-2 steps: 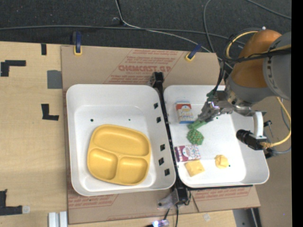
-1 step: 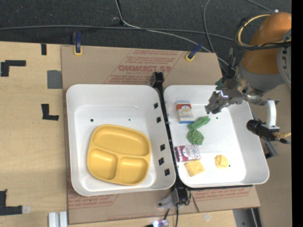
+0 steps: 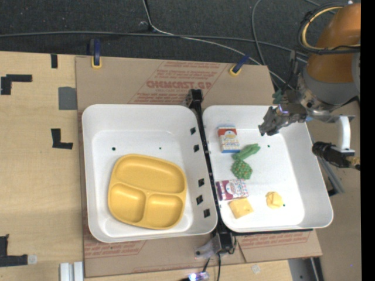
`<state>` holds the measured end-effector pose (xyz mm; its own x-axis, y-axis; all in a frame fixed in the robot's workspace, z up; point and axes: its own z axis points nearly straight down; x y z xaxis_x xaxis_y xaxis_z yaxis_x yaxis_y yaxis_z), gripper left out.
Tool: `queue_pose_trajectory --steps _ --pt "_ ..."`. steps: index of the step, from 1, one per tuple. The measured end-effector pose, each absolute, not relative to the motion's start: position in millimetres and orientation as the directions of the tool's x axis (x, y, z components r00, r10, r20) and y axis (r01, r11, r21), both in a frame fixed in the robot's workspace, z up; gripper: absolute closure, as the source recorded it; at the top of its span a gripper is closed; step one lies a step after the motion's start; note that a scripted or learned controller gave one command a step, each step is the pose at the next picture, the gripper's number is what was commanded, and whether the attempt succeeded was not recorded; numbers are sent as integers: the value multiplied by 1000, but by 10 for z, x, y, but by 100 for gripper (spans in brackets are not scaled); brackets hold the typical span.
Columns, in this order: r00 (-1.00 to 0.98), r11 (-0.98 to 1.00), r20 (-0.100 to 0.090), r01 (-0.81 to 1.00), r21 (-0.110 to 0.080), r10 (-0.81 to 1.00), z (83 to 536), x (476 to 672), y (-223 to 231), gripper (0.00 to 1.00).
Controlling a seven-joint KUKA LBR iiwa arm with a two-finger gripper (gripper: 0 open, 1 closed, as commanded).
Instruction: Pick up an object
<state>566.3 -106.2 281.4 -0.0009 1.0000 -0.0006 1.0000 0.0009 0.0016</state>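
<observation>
Green toy (image 3: pixel 243 161) as landmark: bare bin floor right of it, open approach. Red-white carton (image 3: pixel 228 138) just above; purple packet (image 3: pixel 232 188), yellow block (image 3: pixel 240 207) crowd below. Bin divider (image 3: pixel 201 157) walls left side.

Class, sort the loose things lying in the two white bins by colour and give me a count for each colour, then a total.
Yellow: 3 (divided plastic tray, flat square block, small lumpy piece)
Green: 1 (knobbly green toy vegetable)
Red and white: 1 (small upright carton)
Purple and white: 1 (flat packet)
Total: 6
</observation>
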Motion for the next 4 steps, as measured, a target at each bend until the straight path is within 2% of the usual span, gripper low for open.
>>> queue_pose_trajectory --steps 1,2,4 --pt "-4 4 0 1000 -2 1000 2702 5547 -668 100" --pt "-4 4 0 1000 -3 1000 2603 5330 -216 100" --pt "-5 5 0 1000 -4 1000 2332 5017 678 100"
